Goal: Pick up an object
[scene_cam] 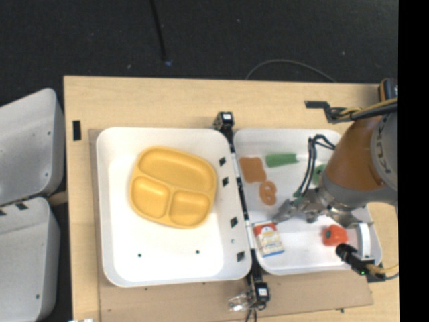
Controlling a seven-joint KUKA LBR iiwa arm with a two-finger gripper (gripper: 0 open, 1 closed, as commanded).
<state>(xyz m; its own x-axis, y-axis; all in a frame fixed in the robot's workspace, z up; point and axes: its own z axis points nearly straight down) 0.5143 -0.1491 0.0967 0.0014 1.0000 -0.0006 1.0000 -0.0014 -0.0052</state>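
Note:
The right bin holds several small items. A brown flat piece lies at its far left, with a green stick-shaped item beside it. Just below them sits a small orange round item. A white, red and blue carton lies by the bin's near left side, and a red item lies near the right. My gripper hangs low over the bin's middle, just right of the orange round item and above the carton. Nothing shows as held in it.
The left bin carries a yellow divided plate. The arm's orange band and grey wrist cover the right bin's right side, with black cables looping above it. Bare wooden bench surrounds both bins.

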